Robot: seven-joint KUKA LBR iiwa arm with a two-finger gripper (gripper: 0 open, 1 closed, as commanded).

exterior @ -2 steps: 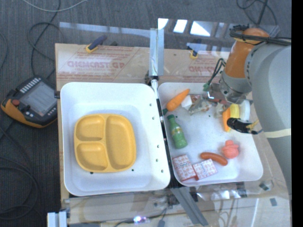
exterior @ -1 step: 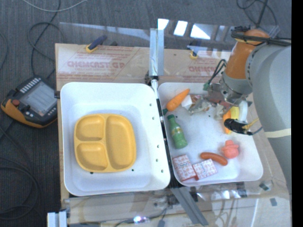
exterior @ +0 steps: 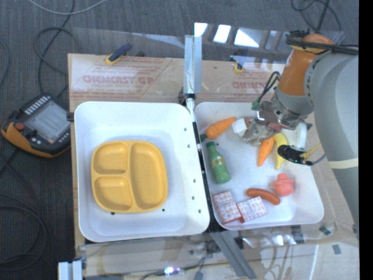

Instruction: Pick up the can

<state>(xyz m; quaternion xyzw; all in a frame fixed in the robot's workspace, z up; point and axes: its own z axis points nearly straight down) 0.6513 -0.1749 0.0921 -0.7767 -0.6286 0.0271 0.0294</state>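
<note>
The gripper (exterior: 260,121) hangs low over the back of the right bin (exterior: 309,212), below the arm's orange band. Directly under and just left of it lies a greyish, silvery object (exterior: 250,134) that looks like the can, partly hidden by the gripper. I cannot see whether the gripper touches it. A small white item (exterior: 238,127) sits against the can's left side.
The right bin also holds a carrot (exterior: 220,127), a green bottle (exterior: 219,163), a second carrot (exterior: 265,150), a banana (exterior: 281,146), a sausage (exterior: 263,195), a pink item (exterior: 284,184) and two red-and-white packets (exterior: 239,207). A yellow divided plate (exterior: 129,175) lies in the left bin.
</note>
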